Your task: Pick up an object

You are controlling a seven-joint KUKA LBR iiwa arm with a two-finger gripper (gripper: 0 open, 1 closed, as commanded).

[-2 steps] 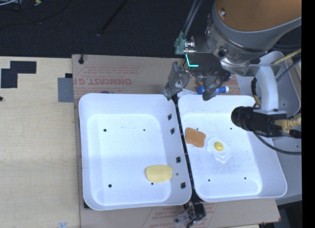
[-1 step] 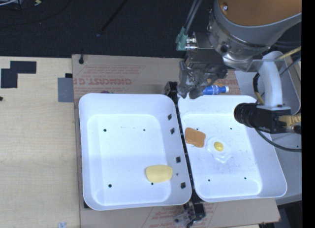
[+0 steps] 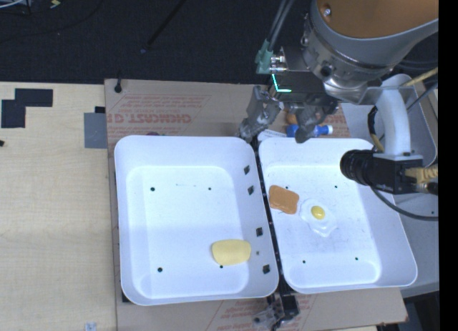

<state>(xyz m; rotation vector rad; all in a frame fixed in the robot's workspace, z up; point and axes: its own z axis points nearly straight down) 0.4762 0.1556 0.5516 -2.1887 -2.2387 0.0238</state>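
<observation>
Your end effector (image 3: 283,119) hangs at the far edge of the two bins, over the rim where they meet, and from this slant you cannot tell whether it is open or closed; nothing shows in its grip. Everything worth picking lies on the near side of it, toward the camera. There are two white bins: the left bin (image 3: 136,179) sits below and to the left of the end effector, the right bin (image 3: 379,251) below and to the right. Three loose things in all. One yellow block (image 3: 231,252) lies farthest off, down in the left bin's near corner by the divider, its long axis running left to right. One clear piece with a yellow centre (image 3: 318,216) sits in the right bin. One orange-brown piece (image 3: 283,199) is nearest, just right of the divider, almost straight below the end effector, so it looks the shortest reach.
</observation>
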